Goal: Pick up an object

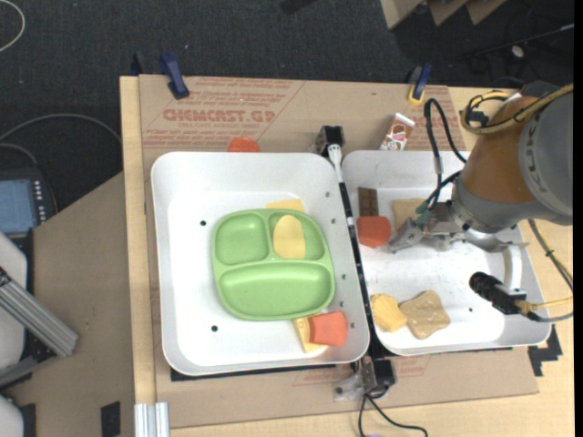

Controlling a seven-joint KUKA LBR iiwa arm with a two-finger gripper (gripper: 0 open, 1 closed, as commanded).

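My gripper (401, 238) is low in the right bin (455, 340), near its left side, reaching in from the right. Its tip lies just right of a red-orange block (373, 232); whether they touch is unclear. A brown bar (367, 200) and a tan piece (404, 211) lie just behind the tip. Nearer the front of that bin lie a yellow lump (387, 312) and a tan cracker-like piece (424, 314).
The left bin (178, 244) holds a green divided plate (271, 285) with a yellow piece (289, 237) in its upper right compartment. An orange block (330, 328) on a yellow slice (304, 335) sits at that bin's front. The arm's grey-orange body (510, 167) overhangs the right bin.
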